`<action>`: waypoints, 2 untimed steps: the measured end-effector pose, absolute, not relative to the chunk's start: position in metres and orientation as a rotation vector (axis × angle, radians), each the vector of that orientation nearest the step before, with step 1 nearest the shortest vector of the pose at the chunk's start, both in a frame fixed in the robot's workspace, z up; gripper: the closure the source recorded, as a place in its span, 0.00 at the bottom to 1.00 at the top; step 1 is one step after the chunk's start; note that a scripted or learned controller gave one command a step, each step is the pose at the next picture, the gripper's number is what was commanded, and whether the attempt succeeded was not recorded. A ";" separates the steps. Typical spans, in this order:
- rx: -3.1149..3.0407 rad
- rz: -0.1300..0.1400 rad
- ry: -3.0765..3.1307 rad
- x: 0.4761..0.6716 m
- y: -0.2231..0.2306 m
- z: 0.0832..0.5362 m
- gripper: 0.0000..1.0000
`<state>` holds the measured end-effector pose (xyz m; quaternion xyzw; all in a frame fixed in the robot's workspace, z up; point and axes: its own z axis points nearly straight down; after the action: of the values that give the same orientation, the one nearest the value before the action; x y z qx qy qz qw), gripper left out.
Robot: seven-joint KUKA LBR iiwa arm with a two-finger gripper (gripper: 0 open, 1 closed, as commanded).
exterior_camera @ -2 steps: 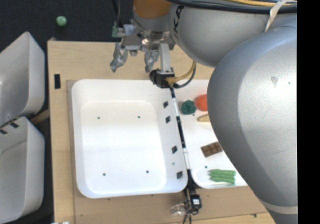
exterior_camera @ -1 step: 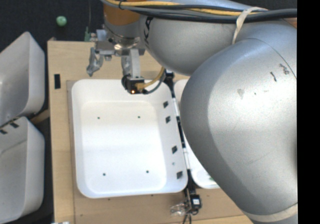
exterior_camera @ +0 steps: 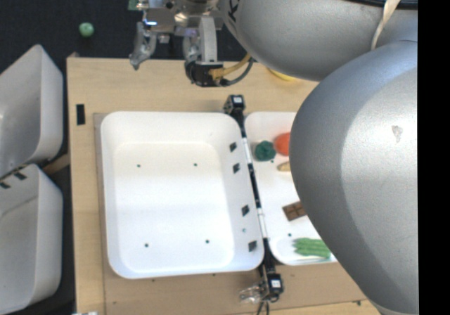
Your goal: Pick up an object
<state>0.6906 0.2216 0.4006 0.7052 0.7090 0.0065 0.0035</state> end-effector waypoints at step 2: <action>2.207 0.029 2.220 0.689 0.221 0.562 1.00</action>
<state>0.6887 0.2206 0.5618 0.7051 0.7091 0.0092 0.0054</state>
